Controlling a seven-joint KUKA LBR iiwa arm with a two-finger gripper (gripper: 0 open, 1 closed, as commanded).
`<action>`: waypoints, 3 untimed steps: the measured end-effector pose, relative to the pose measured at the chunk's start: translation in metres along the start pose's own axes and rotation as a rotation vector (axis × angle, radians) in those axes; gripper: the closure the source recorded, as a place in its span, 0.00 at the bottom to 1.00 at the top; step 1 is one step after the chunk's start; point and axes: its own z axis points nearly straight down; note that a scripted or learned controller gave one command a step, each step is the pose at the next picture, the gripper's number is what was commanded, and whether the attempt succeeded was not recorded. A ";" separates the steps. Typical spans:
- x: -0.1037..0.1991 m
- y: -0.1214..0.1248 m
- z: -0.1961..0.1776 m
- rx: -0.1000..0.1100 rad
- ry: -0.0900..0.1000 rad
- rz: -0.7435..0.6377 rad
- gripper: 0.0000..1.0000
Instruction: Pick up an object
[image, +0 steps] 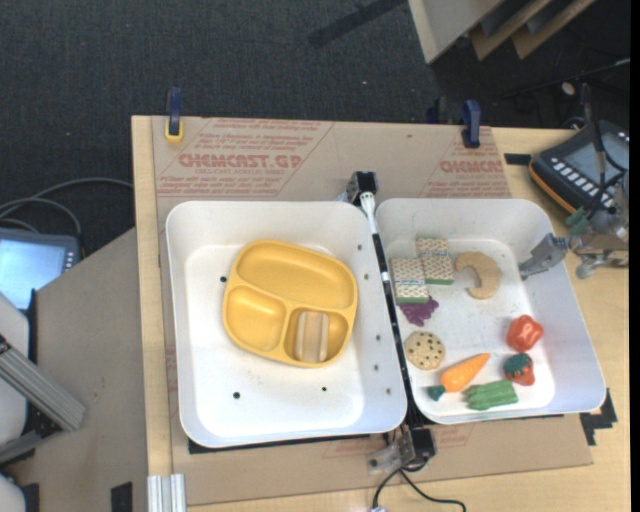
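The right bin (572, 330) holds several toy foods. Two patterned sandwich blocks (412, 279) lie at its left, with a tan curved piece (481, 274) beside them. Below are purple grapes (419, 311), a chocolate-chip cookie (425, 349), an orange carrot (465, 372) and a green vegetable (490, 395). A red tomato (524, 332) and a small red-and-green piece (519, 369) lie at the right. My gripper (540, 257) hangs at the bin's upper right rim, right of the tan piece and above the tomato, with nothing visibly held.
The left bin (190, 330) holds a yellow divided plate (270, 290) with a pale bread slice (310, 335) in its lower right compartment. A black divider bar (377, 270) runs between the bins. A handheld pendant (575, 175) lies on the bench at the upper right.
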 end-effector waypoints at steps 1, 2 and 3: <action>-0.022 -0.020 0.149 0.009 0.011 0.000 0.00; -0.024 -0.017 0.131 -0.001 0.001 -0.001 1.00; 0.020 -0.061 0.046 -0.002 0.001 -0.002 1.00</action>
